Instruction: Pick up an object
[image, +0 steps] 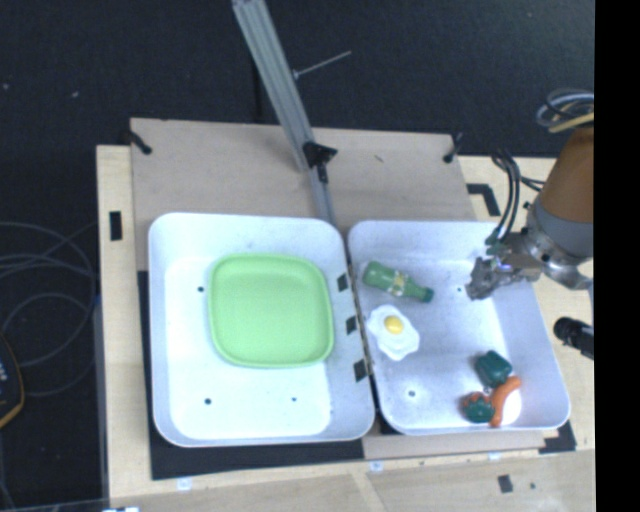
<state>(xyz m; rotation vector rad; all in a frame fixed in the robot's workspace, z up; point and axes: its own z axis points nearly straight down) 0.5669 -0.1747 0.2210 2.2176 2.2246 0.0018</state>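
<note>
The tool (483, 281) is hovering over the right bin (452, 238); its grip state cannot be told. Toys are lying left and near: green bottle (396, 282), fried egg (392, 333), corner cluster (493, 390). Crowded corner pieces are risking a slipped grasp.

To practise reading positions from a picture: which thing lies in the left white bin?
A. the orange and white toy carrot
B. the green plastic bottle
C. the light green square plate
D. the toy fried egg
C. The light green square plate lies alone on the floor of the left white bin; the other three lie in the right one.
</note>
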